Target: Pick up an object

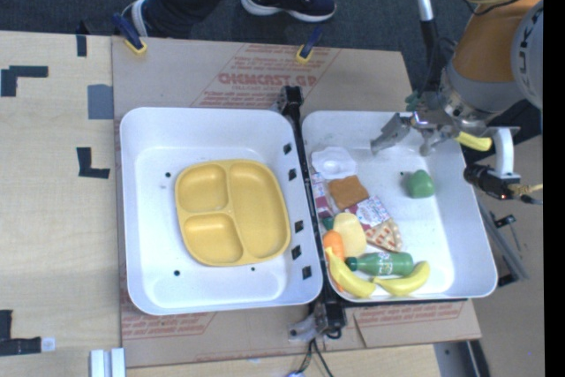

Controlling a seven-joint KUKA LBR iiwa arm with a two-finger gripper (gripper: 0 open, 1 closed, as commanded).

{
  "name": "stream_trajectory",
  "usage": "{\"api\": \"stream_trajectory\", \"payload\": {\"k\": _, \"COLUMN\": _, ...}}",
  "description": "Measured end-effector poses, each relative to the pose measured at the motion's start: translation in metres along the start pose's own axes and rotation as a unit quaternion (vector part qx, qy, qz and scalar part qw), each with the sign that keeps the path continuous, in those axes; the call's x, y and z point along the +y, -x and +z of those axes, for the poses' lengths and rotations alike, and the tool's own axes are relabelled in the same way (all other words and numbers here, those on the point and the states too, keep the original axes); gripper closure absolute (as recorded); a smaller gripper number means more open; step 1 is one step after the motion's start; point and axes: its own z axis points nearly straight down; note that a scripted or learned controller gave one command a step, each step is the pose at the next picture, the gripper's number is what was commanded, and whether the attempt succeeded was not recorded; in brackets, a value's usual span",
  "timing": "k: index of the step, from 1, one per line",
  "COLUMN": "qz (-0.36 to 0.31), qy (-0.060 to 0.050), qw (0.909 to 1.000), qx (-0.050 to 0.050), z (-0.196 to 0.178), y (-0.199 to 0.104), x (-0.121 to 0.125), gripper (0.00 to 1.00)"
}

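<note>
- Camera view shows the green object (419,184), a small rounded piece, lying alone on the bare floor of the right bin (472,274), toward its far right side, apart from the other items.
- The pincer (408,137) hangs above the bin's upper part, just up and left of the green object, its two fingers spread wide and nothing between them.
- A good approach, judging from this layout, would shift the pincer toward the green object, centre the spread fingers on either side of it, and descend straight before closing; the piece looks round and may roll away if one finger touches first.
- The clutter lies to the left and near side: a white cup (333,162), a brown square (349,192), a wrapped packet (372,211), a green bottle (381,262) and a banana (380,281); these sit packed together and would be harder to isolate.
- The left bin (141,146) carries a yellow divided tray (232,212).
- Both bins rest on a cardboard-covered tabletop (256,75).
</note>
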Motion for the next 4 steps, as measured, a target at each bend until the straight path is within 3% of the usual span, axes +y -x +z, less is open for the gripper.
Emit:
{"api": "stream_trajectory", "payload": {"k": 1, "qz": 0.0, "qy": 0.01, "qw": 0.9999, "qx": -0.003, "z": 0.118, "y": -0.026, "x": 0.034, "gripper": 0.0}}
{"api": "stream_trajectory", "payload": {"k": 2, "qz": 0.0, "qy": 0.009, "qw": 1.0, "qx": -0.003, "z": 0.109, "y": -0.025, "x": 0.034, "gripper": 1.0}}
{"api": "stream_trajectory", "payload": {"k": 3, "qz": 0.0, "qy": 0.008, "qw": 1.0, "qx": -0.003, "z": 0.109, "y": -0.026, "x": 0.034, "gripper": 0.0}}
{"api": "stream_trajectory", "payload": {"k": 4, "qz": 0.0, "qy": 0.0, "qw": 1.0, "qx": -0.001, "z": 0.135, "y": -0.032, "x": 0.058, "gripper": 0.0}}
